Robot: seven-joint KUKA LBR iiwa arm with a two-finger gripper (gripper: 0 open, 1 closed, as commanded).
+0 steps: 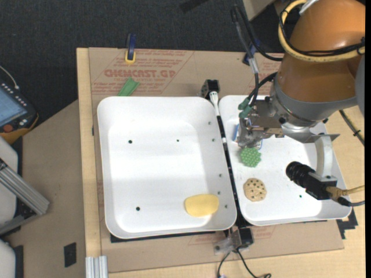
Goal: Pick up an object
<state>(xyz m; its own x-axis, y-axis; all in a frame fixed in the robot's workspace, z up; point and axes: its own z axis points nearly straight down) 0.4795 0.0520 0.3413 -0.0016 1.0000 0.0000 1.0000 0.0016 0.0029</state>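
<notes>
- While the gripper (pixel 250 136) hangs low over the right bin (pixel 278 206), the green lump (pixel 251 157) lies just under its tip, on the side nearer the bench's front edge. Whether the two touch cannot be told.
- Whether the pincer is spread or pressed together cannot be told either, as the wrist body hides its tip. Nothing is seen pinched in it.
- Green lump: small, roundish and bright green, with a knobbly, beaded surface. It rests on the bin floor close to the wall shared with the left bin (pixel 156 167), roughly midway along that wall.
- Cookie (pixel 254 189): a pale tan disc with dark specks, lying flat in the same bin. It is nearer the front than the lump and apart from it.
- Yellow oval (pixel 202 205): smooth and pale yellow, in the front right corner of the left bin, well apart from the gripper.
- Arm (pixel 322 51): a grey body under an orange band, reaching in from the right above the right bin.
- Both bins sit on a cardboard sheet (pixel 174 71). A green strip (pixel 127 87) lies near the sheet's far left corner.
</notes>
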